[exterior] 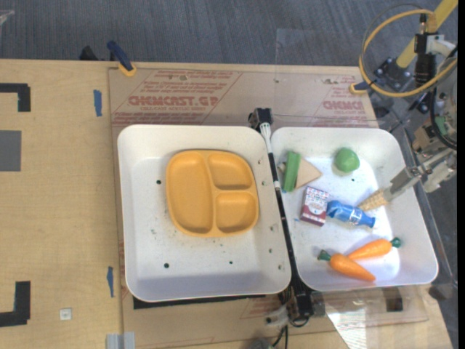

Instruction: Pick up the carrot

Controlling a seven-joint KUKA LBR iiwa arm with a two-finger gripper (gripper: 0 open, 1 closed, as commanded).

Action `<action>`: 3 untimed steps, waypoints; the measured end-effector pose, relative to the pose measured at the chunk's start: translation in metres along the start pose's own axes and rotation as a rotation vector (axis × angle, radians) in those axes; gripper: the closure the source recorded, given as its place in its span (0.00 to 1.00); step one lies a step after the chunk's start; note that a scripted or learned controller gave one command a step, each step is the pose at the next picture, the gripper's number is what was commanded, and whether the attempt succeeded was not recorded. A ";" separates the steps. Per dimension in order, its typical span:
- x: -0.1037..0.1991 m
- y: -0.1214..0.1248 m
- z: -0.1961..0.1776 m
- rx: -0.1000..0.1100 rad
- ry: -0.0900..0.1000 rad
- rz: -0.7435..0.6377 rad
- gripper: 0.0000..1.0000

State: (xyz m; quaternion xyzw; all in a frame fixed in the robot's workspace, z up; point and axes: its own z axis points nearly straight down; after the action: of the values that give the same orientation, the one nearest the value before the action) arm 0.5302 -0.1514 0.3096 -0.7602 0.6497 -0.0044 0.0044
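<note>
Carrots, two of them, lie touching at the right bin's near edge; I judge them light, stiff, slick plastic, best pinched mid-body. Just beyond sit a blue bottle and a small carton. Farther right, my gripper hovers; I cannot tell its state.

Readable text: red print on the clear sheet lying on the counter behind the bins. Left print looks like "CHEMCAST GP", mirrored/reversed, with smaller lines under it too blurred to read. The same print repeats near the sheet's right end, partly cut off. The small red carton has label graphics, illegible.
</note>
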 end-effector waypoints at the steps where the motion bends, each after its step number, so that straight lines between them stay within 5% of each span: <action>1: -0.001 0.037 0.126 -0.021 -0.013 -0.093 0.00; 2: 0.044 0.009 0.212 -0.016 -0.012 -0.164 0.00; 3: 0.015 0.040 0.219 0.001 0.003 -0.193 0.00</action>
State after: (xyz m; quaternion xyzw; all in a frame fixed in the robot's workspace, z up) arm 0.4960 -0.1722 0.0903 -0.8193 0.5734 -0.0063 0.0036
